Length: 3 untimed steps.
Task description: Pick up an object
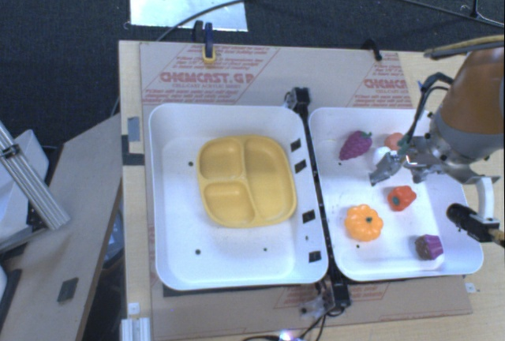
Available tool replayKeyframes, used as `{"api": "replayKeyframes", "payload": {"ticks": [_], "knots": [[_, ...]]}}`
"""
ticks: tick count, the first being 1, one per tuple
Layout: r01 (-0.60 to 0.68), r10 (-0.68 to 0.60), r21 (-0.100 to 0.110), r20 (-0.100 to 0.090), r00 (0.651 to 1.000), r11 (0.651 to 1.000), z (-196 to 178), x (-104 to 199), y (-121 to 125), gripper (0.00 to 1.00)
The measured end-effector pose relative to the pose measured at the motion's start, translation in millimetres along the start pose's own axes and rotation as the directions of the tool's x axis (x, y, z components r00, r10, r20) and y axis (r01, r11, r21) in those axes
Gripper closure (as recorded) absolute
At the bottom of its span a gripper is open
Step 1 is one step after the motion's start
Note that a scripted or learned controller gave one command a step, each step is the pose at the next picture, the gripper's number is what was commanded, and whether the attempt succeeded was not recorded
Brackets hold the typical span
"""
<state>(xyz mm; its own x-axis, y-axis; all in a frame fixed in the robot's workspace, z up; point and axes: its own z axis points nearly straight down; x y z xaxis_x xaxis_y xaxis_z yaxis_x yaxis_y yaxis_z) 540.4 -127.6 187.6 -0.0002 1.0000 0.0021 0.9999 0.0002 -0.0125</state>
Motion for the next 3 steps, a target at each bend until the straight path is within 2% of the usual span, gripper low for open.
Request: {"api": "replayKeyframes", "payload": {"ticks": [1, 2, 3], "knots": [[0.003, -0.003, -0.014, 0.002, 1.000, 1.000, -7.1, 0.3, 3.1, 0.00], [0.001, -0.001, -0.010, 0.002, 1.000, 1.000, 38.9, -4.7, -3.0, 0.00], [0.003, -0.003, -0.029, 0.006, 1.000, 1.000, 79.8, -0.3, 5.4, 0.00]]}}
